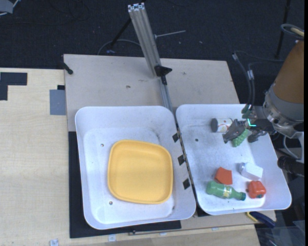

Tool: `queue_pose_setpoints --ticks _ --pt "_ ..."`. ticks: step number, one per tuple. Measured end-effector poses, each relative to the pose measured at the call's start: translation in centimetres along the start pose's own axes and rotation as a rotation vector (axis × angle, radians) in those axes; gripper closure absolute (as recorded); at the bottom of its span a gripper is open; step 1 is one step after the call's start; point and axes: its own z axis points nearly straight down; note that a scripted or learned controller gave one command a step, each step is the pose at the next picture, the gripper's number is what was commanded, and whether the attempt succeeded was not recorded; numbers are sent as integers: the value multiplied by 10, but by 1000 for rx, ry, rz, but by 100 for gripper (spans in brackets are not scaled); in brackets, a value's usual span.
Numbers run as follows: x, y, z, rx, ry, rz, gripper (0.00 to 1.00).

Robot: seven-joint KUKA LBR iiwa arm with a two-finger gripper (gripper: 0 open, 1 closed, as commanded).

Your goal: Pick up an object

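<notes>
Left bin: holds a yellow plate, lying flat, well apart from the working area and out of play. Across the divider, right bin: several small things, all placed here relative to the green piece near its upper right. Up and left of green piece: a dark-capped small item, lying on its side, close by. Down and left: orange block. Further down: green bottle, on its side near the bin's front rim. Below green piece: a whitish block; below that, another orange item, just beside the bottle's end. At green piece itself: hand, low over it, dark fingers on either side, seemingly pinched on it, though small and blurred, so contact judged, not certain. Arm in from the right, past the bin's rim. Risks, judged: grip looks shallow and off-centre, so piece may slip out on lifting; piece sits tilted, so may twist between fingers; dark-capped item near enough to be nudged; wrist cabling close to bin's right rim, possible snag on retreat.
</notes>
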Motion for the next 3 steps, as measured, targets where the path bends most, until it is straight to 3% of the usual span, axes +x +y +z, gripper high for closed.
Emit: queue_pose_setpoints --ticks 1,3 --pt "0 0 0 0 0 0 0" --pt "-2 4 125 5 1 0 0"
